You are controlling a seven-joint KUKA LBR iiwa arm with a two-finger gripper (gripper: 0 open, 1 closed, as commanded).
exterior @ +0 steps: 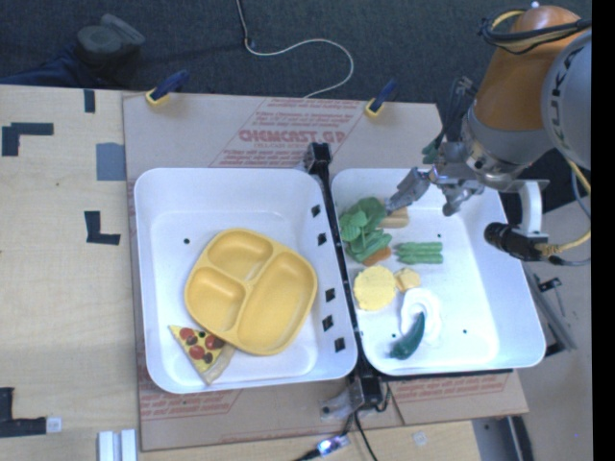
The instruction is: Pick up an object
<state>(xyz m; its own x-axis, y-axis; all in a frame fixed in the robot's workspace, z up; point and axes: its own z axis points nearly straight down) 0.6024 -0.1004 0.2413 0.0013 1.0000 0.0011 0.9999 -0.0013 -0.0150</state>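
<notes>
**Bench inventory: two bins, arm over the right one**

From my remote seat I log the following.

Arm (pixel 524 75): grey with an orange band, entering from 3 o'clock. Its gripper (pixel 428 192) hangs over the 12 o'clock part of the right bin (pixel 500 325). One finger points toward 8 o'clock, its tip just beside the green pile; the other hangs near it. I see nothing between the jaws, and I cannot tell how wide they stand.

Right bin contents: leafy green toy (pixel 362 227) at the 10 o'clock corner, touching a small orange piece (pixel 381 254); tan block (pixel 397 219) just beside the finger tip; green bean pods (pixel 419 252) near the centre; yellow round piece (pixel 374 287) with a small yellow bit (pixel 408 279) touching it; white curved piece (pixel 425 311) with a dark green pepper (pixel 409 337) lying on it, toward 6 o'clock.

Left bin (pixel 159 257): yellow divided plate (pixel 252 291) at centre; pizza slice (pixel 200 346) at 7 o'clock, partly under the plate's rim.

Bench (pixel 58 257): cardboard sheet (pixel 279 133) under both bins.
</notes>
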